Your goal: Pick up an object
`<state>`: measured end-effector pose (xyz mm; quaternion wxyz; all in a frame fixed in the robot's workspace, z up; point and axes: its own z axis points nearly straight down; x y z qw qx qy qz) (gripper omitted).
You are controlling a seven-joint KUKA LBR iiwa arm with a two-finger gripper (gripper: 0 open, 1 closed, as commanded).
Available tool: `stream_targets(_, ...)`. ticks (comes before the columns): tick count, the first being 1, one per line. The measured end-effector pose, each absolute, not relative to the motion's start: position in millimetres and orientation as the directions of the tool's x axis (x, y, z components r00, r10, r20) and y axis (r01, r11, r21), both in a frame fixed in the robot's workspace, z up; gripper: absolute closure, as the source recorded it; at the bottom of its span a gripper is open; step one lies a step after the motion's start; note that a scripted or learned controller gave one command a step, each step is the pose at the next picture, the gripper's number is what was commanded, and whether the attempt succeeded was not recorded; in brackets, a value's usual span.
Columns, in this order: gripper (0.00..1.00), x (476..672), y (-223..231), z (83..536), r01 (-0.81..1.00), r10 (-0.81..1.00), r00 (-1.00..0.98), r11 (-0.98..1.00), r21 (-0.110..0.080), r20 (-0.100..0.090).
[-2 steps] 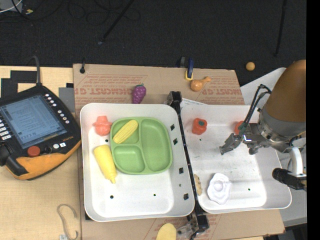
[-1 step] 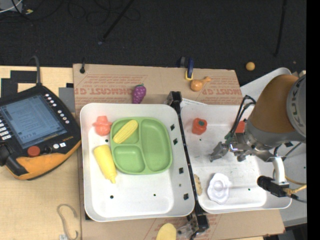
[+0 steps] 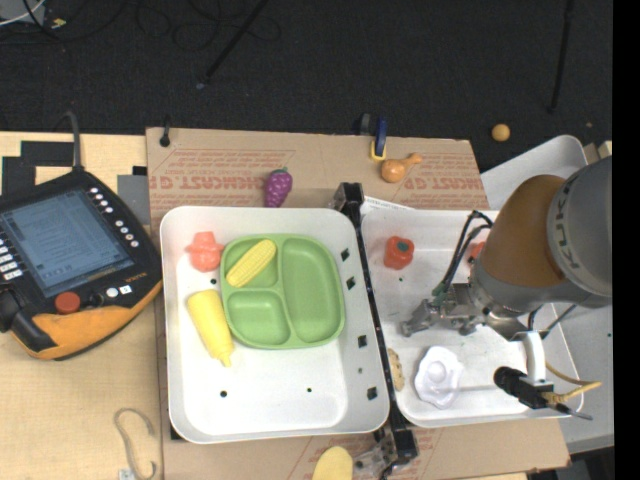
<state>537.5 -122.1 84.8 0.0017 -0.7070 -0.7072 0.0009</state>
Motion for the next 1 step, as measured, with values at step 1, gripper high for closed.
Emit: stream_targets(1, 1.0, 537.2, -124.6, 97.3, 1.0, 1.0, 0.007, -0.007, -0.004, 0.002)
